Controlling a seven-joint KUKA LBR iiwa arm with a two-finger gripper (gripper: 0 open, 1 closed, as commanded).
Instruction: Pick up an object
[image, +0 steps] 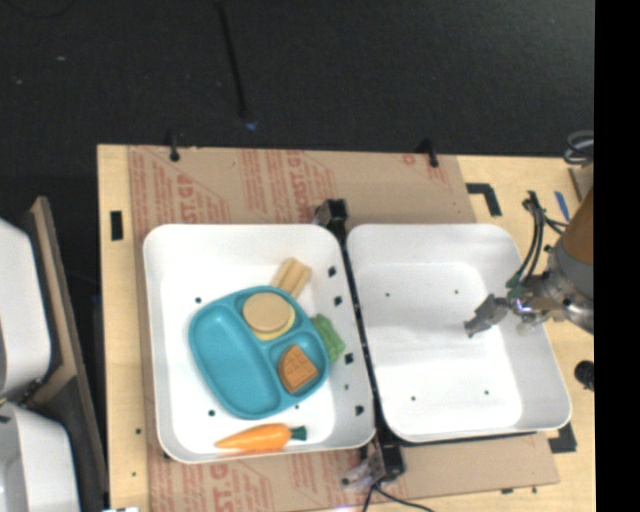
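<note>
The grey two-finger gripper (487, 318) hangs over the right shallow white bin (440, 400); whether its jaws are apart or together cannot be told. Well off to the jaws' left, in the left shallow white bin (170, 260), lies a small orange plastic carrot with a green top (262, 437), just below a blue divided plastic tray (225, 355). The carrot looks light, stiff and probably slippery; grasp its thick middle.

A pale wooden bench (120, 400) stands on a dark floor (300, 60), with a sheet of brown printed cardboard (240, 185) laid across its top. A thin dark cable (235, 70) runs over the floor on the far side. White furniture with a wooden edge (30, 320) sits at the left.
</note>
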